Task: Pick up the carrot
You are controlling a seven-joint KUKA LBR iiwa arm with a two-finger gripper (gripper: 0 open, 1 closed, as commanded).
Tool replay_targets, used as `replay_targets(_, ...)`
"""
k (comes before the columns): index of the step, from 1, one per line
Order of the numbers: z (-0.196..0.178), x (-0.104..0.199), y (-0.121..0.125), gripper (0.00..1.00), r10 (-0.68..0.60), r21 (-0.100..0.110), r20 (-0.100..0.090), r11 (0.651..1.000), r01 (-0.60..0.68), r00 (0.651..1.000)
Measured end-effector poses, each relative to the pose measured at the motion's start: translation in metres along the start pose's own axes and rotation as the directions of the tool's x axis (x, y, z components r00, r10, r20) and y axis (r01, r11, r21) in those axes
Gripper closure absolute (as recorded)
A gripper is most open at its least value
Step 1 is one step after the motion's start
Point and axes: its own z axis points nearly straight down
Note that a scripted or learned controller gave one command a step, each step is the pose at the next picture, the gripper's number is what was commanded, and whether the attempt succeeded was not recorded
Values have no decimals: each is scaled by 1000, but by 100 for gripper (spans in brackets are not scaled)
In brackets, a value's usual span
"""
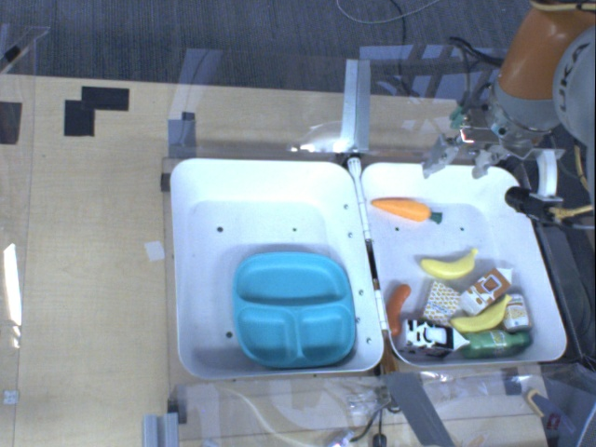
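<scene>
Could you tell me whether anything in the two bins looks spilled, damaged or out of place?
Nothing stands out. The carrot lies alone and whole in the right bin, and the blue tray sits flat in the left bin.

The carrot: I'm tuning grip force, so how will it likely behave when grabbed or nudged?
The carrot looks smooth and glossy, probably a stiff plastic toy, light for its size. Its round, tapered body lying flat on the right bin floor suggests it may roll or pivot if pushed off-centre, and could slip from the gripper.

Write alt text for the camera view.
A carrot lies at the back of the right bin, with the tool above that bin's back edge. Bananas and packets sit nearer; the left bin holds a blue tray.
</scene>
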Motion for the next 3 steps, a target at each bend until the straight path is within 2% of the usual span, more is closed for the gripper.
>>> replay_targets(1,109,28,1,0,-156,-3,0,988,156,988)
replay_targets(2,92,-52,-40,0,-234,-2,2,972,234,972)
replay_targets(3,68,-61,-35,0,-412,-3,3,911,412,911)
